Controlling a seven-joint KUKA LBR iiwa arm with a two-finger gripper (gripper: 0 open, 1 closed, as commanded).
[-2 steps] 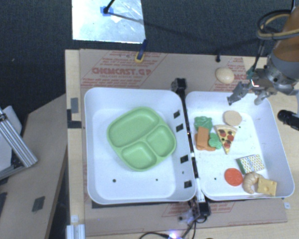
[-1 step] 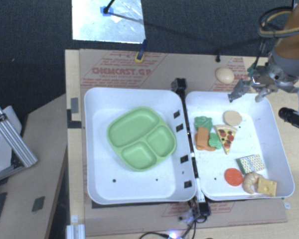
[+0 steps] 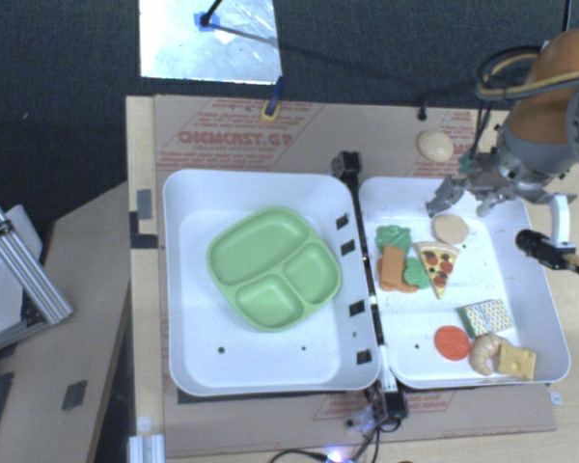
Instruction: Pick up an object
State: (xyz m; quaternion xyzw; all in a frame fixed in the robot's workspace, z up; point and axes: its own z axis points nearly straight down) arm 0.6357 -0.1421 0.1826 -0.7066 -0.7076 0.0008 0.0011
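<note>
Right bin [image 3: 533,302], gripper [image 3: 463,197] partly hidden

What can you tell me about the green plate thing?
The green divided tray looks like smooth pale green plastic with rounded corners. It has three compartments: one large one at the back and two smaller ones at the front. It lies flat, turned at an angle, near the middle of the left white bin, touching only the bin's floor.

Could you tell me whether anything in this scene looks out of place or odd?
One thing stands out: a beige egg-shaped item lies on the cardboard behind the right bin, outside both bins, while the other toy foods sit inside it. The green tray sits askew in the left bin.
</note>
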